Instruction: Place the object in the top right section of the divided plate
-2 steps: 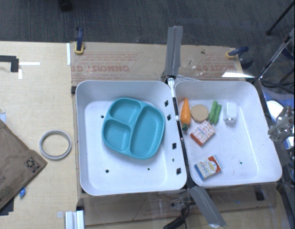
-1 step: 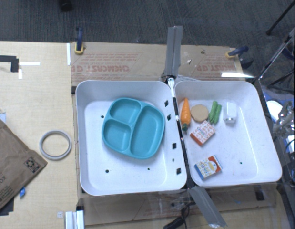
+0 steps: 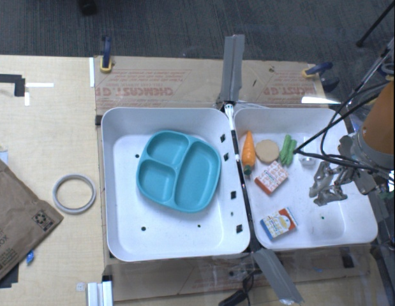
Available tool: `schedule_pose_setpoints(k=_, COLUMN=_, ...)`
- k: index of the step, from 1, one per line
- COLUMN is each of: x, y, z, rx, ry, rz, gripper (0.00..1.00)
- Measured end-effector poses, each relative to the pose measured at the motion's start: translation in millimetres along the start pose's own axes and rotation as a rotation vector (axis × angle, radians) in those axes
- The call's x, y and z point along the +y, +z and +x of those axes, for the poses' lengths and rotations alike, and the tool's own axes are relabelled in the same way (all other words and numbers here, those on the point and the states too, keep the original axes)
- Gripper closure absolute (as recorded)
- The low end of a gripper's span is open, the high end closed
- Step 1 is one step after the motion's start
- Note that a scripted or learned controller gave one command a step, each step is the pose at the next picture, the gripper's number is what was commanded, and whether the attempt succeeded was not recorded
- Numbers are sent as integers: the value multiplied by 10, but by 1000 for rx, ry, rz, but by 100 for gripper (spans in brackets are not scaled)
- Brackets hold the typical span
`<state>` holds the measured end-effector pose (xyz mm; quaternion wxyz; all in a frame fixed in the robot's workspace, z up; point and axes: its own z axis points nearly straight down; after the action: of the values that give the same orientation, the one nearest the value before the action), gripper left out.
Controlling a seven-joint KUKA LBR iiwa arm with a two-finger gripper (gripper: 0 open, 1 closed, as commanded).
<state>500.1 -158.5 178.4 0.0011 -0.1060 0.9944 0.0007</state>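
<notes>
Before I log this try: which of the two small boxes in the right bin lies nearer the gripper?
The small box with blue edges, near the bin's front. It lies closer to the gripper than the red-patterned box beside the carrot.

We take this for a robotics lab. The surface [image 3: 44, 139] is plain plywood, with cardboard [image 3: 165, 81] clamped [image 3: 106, 55] to it under two white bins [image 3: 111, 190], a tape roll [image 3: 74, 192] lying loose, black tape marks [image 3: 12, 81] at its corner, cables [image 3: 350, 107] trailing off the arm [image 3: 379, 129], and grey office carpet [image 3: 184, 11] (hardly a kitchen).
</notes>
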Motion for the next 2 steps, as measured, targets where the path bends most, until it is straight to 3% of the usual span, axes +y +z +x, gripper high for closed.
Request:
schedule_pose_setpoints(k=1, x=-525, y=-118, z=205, rx=-2, ry=-201, rz=1, gripper=100)
schedule_pose_setpoints(k=2, x=-460, y=-866, z=235, rx=-3, ry=-495, rz=2, gripper=100)
